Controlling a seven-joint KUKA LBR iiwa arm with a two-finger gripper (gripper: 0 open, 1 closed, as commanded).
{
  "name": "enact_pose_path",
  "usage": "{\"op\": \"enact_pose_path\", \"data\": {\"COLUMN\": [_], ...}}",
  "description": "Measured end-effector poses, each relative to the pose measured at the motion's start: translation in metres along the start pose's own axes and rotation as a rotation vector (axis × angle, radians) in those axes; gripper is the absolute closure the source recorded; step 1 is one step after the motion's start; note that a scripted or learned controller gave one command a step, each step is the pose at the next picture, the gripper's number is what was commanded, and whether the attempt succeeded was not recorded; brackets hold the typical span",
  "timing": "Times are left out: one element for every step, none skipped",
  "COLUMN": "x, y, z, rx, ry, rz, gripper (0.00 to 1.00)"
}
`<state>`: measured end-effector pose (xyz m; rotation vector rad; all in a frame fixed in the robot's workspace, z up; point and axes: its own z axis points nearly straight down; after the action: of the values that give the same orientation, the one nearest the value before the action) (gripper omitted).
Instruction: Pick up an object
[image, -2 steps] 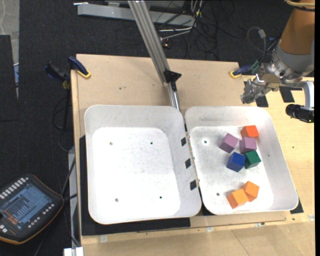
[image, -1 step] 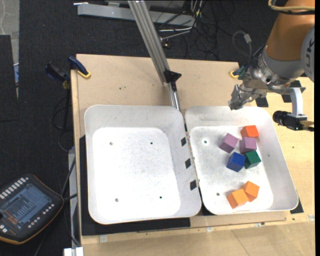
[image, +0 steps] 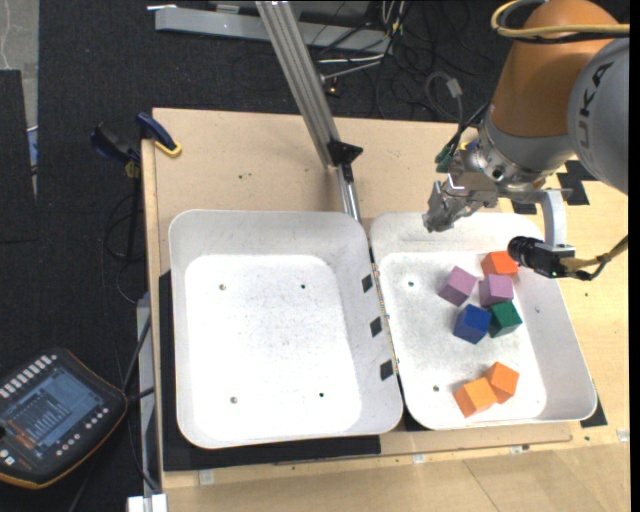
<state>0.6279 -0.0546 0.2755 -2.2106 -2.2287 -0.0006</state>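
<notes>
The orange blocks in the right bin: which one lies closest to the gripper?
The orange block at the bin's far edge, beside the purple block, is closest to the gripper. The other two orange blocks lie together near the front edge.

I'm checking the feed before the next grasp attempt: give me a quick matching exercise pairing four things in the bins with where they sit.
Things:
1. gripper
2. blue block
3. green block
4. pair of orange blocks

Places:
A. near the right bin's front edge, touching each other
B. above the right bin's far rim, apart from every block
C. in the cluster, against the blue block's right side
D. in the cluster, just below the two purple blocks

Pairs: 1-B, 2-D, 3-C, 4-A
</notes>
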Motion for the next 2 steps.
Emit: {"op": "enact_pose_path", "data": {"x": [0.04,0.082], "y": [-0.025,-0.041], "z": [0.019,0.028], "rx": [0.002,0.001], "ry": [0.0,-0.001], "rz": [0.001,0.001], "gripper": [1.0,1.0]}}
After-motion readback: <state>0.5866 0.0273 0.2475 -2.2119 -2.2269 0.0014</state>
